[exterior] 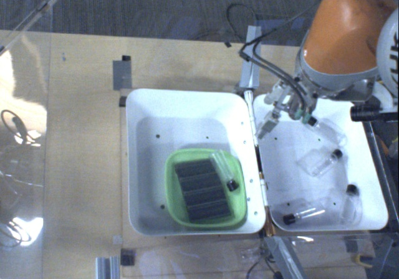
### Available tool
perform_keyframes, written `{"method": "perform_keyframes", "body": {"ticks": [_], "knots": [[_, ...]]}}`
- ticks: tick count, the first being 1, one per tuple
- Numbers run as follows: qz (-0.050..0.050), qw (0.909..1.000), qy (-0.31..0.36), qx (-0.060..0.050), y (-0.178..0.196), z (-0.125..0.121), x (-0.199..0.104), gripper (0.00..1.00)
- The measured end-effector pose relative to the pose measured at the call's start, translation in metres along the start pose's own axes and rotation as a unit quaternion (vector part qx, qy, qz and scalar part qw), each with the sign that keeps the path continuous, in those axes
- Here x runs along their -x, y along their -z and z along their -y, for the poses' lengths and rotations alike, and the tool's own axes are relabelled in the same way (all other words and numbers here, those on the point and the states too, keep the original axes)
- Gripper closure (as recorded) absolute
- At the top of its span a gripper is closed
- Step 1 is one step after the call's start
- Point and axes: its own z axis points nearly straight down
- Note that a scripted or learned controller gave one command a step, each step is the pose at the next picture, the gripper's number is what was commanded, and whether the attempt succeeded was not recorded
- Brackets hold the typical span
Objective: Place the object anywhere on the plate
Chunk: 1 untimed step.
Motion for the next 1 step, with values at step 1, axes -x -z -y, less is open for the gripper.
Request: {"method": "perform_keyframes", "body": {"ticks": [1], "knots": [[-0.010, 0.9975, 0.069, -0.008, 0.1343, 0.0799, -0.0096, 0.00]]}}
